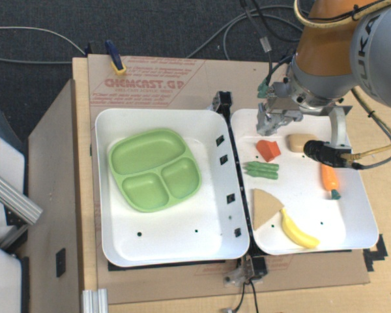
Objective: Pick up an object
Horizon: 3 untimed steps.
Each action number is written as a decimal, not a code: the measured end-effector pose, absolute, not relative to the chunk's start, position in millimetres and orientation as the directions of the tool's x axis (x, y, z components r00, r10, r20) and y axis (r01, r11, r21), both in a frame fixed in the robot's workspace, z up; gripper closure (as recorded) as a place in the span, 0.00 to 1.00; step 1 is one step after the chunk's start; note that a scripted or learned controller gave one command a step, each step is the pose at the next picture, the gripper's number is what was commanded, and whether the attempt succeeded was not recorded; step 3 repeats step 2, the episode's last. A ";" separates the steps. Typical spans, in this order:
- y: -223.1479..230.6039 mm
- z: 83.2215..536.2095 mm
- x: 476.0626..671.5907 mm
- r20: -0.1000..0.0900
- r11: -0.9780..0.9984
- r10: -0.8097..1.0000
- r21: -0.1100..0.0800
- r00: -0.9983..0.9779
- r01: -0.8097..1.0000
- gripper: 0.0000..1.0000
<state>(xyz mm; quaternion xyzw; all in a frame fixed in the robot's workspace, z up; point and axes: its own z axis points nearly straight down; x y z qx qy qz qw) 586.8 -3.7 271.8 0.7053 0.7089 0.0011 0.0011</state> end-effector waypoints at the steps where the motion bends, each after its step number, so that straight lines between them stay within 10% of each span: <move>1: 36.0 261.5 609.5 0.001 0.005 1.000 0.002 -0.005 1.000 1.00; 3: 76.1 234.4 620.1 0.001 0.005 1.000 -0.004 -0.005 1.000 1.00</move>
